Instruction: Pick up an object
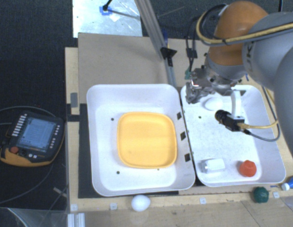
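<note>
My gripper [192, 93] hangs over the far left corner of the right bin [231, 141], under the orange wrist band. Just to its right, a pale white rounded object [211, 103] lies on the bin floor, partly hidden by the wrist. A small white block [212, 164] and a red rounded object [248, 168] sit near the front of the right bin, well away from the gripper. A square yellow plate [147, 139] lies flat in the middle of the left bin [101, 126].
A white egg-shaped ball [140, 202] and a dark green ball [260, 194] rest on the bench in front of the bins. A black cable fitting [227, 119] with a yellow hose hangs over the right bin. A teach pendant [31, 136] lies at the left.
</note>
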`<state>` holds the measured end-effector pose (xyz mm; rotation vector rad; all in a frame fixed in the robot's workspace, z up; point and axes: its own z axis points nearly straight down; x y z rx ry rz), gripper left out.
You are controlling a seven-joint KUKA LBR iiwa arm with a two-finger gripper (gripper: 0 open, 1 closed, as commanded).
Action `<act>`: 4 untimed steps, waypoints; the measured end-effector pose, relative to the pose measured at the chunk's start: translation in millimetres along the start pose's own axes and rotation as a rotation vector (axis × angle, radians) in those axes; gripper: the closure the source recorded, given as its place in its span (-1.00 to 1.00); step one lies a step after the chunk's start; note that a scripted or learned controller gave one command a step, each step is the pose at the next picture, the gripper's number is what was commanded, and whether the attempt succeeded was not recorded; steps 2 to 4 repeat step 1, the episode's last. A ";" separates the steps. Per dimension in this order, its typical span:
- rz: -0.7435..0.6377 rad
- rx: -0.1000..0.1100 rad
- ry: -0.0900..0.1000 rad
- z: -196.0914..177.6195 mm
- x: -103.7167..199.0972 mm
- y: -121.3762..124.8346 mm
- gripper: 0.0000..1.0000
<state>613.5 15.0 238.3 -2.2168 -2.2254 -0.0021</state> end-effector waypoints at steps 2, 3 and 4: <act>-0.001 0.000 0.000 -7.1 54.0 1.8 1.00; -0.001 0.000 0.000 -7.1 54.0 1.8 1.00; -0.001 0.000 0.000 -7.1 54.0 1.8 1.00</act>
